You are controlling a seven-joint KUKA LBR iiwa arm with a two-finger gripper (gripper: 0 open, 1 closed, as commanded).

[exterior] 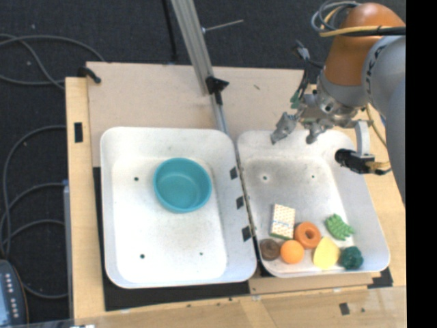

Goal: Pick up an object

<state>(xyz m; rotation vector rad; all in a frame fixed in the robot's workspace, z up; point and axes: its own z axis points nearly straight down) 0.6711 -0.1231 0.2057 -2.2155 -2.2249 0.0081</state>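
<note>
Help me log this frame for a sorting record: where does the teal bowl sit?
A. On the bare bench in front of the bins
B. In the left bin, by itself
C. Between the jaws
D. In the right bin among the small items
B: the teal bowl stands alone in the left bin, while the small items, such as the orange ball, cluster at the near end of the right bin.

The arm (362,53) reaches in over the far edge of the right bin (355,190), its gripper (296,132) with jaws spread and nothing between them. At that bin's near end lie a patterned block (283,221), orange ring (308,234), orange ball (292,252), lemon (326,253) and green pieces (339,226). The left bin (123,203) holds a teal bowl (181,184).
</note>
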